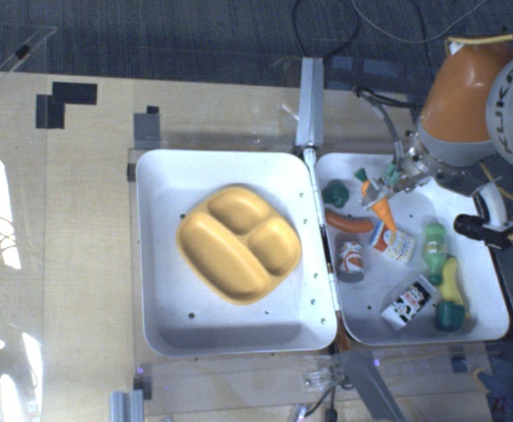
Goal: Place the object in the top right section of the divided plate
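The yellow divided plate [239, 243] lies in the left bin [160, 323], with one long section at its lower left and two smaller ones at its top and right. My gripper [392, 183] is down in the right bin [480, 328], near its back wall. An orange carrot [382, 212] with a green top [362, 176] lies directly at the gripper, and its middle is hidden by the gripper. All sections of the plate hold nothing.
The right bin also holds a green round piece [335, 192], a sausage [350, 223], a small can [351, 258], an orange and white carton [397, 244], a green bottle [434, 244], a black and white carton [409, 302] and a yellow and green piece [450, 299].
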{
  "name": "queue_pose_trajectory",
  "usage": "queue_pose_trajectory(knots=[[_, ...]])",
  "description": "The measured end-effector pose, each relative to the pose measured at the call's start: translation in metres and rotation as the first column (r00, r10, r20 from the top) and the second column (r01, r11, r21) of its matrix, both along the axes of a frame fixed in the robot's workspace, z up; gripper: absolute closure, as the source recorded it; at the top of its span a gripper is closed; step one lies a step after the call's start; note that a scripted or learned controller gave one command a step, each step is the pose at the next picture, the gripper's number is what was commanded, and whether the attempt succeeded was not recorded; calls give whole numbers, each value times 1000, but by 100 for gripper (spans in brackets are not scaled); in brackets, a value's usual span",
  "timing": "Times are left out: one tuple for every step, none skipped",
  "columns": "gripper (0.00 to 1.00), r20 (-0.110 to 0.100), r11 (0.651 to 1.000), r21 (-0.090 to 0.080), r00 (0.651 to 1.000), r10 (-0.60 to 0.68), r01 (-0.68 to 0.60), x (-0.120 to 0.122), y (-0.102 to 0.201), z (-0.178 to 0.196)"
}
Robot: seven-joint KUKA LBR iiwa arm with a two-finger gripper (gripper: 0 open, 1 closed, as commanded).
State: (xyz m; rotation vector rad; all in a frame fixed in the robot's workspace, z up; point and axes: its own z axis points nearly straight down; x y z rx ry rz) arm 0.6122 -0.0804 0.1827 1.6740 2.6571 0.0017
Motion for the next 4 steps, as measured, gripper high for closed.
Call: queue_pose_trajectory(knots=[[100, 3, 994, -1, 994, 109, -109, 17, 2, 1], [100, 2, 985, 0, 985, -170, 170, 3, 80, 99], [100, -2, 990, -1, 990, -140, 140, -34, 140, 76], [100, -2, 991, -1, 991, -134, 134, -42, 157, 13]])
